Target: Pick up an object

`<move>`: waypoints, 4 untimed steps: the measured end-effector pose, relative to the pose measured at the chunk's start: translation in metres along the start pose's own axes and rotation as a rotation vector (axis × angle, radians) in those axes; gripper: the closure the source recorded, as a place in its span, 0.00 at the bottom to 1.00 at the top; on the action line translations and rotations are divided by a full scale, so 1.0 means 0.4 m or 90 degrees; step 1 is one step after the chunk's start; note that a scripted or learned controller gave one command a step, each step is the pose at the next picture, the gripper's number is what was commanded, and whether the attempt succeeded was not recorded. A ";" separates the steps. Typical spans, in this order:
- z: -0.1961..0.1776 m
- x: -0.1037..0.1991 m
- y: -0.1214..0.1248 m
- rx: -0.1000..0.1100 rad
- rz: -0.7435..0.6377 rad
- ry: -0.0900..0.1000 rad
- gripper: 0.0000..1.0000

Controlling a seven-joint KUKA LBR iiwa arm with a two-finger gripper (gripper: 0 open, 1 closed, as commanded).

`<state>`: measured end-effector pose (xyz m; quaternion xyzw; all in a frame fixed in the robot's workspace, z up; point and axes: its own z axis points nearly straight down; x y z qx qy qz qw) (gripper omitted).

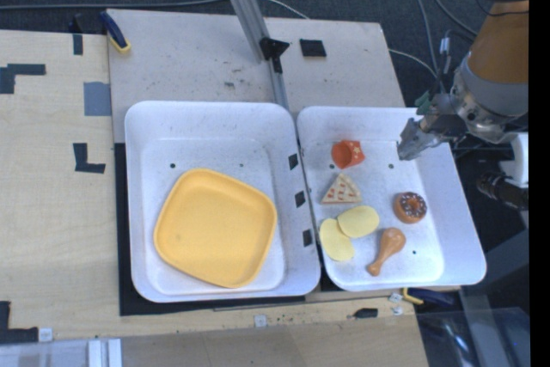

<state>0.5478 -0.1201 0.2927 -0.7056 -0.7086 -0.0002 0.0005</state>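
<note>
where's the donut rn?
Donut lies in the right bin, near its right side, above the drumstick and below the gripper.

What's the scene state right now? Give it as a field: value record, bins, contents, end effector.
left bin: holds a yellow plate
right bin: holds five toy foods
red item: far side, nearest the end effector
pizza slice: middle
yellow chips: two, overlapping, near the divider
drumstick: near edge
donut: right of the chips
end effector: over the right bin's far right part, nothing seen between its fingers
</note>
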 end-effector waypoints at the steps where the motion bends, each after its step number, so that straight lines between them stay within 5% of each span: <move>1: 0.059 0.137 0.015 0.001 0.000 0.000 1.00; 4: 0.129 0.528 0.035 0.000 0.000 0.000 1.00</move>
